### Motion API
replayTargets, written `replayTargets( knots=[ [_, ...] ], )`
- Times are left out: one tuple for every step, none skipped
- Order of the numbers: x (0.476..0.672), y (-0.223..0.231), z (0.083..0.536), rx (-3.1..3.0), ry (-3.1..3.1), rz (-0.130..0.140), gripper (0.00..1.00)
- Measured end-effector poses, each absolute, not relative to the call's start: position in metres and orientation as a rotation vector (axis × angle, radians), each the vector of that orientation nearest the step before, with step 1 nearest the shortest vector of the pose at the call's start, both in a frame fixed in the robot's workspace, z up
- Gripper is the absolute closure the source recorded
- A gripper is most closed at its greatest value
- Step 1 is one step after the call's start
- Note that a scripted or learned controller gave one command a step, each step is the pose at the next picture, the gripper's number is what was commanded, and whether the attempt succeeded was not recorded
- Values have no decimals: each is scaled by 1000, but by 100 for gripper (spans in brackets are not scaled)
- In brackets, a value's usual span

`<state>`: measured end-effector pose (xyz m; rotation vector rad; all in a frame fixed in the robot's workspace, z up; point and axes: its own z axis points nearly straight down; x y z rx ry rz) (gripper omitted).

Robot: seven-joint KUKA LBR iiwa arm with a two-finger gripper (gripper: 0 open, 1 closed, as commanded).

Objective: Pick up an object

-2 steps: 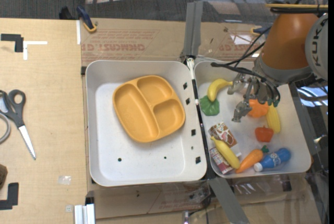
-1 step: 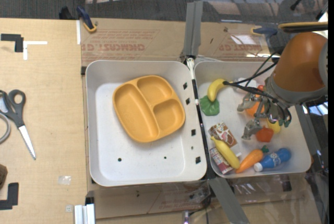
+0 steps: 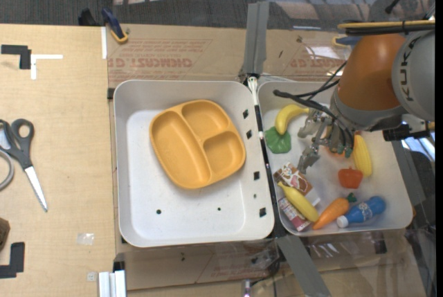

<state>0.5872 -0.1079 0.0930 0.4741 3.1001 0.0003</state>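
Two shallow white bins sit side by side on a wooden bench, with scissors [image 3: 24,157] lying far off on the bare wood. Over the right bin [image 3: 394,223] the grey arm [image 3: 387,77] with its orange band reaches down, and the gripper [image 3: 315,143] hangs low above the toys with its fingers spread apart and nothing between them. Just behind it lies a yellow banana [image 3: 289,115], with a green toy [image 3: 278,142] beside that. Right below the fingertips is a small printed packet [image 3: 293,180], and further forward a second banana [image 3: 299,201], a carrot [image 3: 331,212] and a blue bottle [image 3: 365,210] lie close together. To the arm's side of the gripper sit a yellow lemon-shaped piece [image 3: 362,154] and a red piece [image 3: 349,178]. Across the divider, the left bin [image 3: 131,171] holds an orange divided plate [image 3: 197,143].
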Motion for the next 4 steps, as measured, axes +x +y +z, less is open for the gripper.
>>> replayTargets(
  knots=[
    [548,-106,95,636,3064,-5,0],
    [652,-162,98,525,3090,0,0],
    [557,-144,92,586,3086,0,0],
    [559,-144,102,582,3082,-1,100]
  ],
)
